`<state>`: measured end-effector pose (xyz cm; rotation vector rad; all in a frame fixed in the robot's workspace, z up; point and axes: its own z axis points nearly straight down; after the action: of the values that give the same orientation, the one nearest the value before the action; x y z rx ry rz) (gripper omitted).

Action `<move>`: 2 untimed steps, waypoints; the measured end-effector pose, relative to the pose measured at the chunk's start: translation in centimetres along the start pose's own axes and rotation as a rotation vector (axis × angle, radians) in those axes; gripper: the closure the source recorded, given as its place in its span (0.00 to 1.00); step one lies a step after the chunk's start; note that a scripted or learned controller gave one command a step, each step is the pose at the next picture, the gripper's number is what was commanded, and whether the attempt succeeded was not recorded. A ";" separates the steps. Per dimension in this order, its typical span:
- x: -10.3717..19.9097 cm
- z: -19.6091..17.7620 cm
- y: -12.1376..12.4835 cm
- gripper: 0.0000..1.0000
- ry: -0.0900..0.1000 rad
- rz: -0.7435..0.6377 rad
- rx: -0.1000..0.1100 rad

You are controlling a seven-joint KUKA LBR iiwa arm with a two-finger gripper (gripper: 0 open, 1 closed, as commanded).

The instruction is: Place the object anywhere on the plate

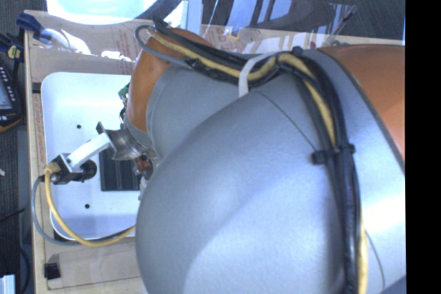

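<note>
Grey KUKA arm with orange band (275, 169) bulks across the frame from 3 o'clock, the rounded grey link close under the camera and covering the centre, the 6 o'clock side and most of the right. The orange section (148, 79) shows at about 10 o'clock of the grey link, bent down into the left shallow white bin (62, 100), which lies at 9 o'clock of the frame. A black-and-yellow cable bundle (324, 113) runs over the arm's top, tied with a white strap and black ties.

The gripper (126, 156) is low over the left bin's floor, at the arm's 9 o'clock edge, mostly hidden by the link — whether it is wide, narrow or holding anything, cannot tell. A white bracket with a black fitting (72, 165) sticks out from it toward 8 o'clock, and a thin yellow hose (52, 220) loops from there round toward 6 o'clock.

A dark rectangular patch (114, 172) sits just beside the gripper on the bin floor. A small green sliver (125, 90) shows at the orange section's edge — cannot tell whether this is the task object; too little is visible.
</note>
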<state>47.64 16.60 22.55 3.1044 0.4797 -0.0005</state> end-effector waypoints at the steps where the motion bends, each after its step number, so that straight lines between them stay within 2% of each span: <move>1: 3.4 -1.6 -0.9 1.00 -0.005 -0.227 0.003; 2: 3.4 -2.4 -1.0 1.00 -0.011 -0.236 0.006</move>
<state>50.53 18.61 24.94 3.0303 0.8434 -0.0188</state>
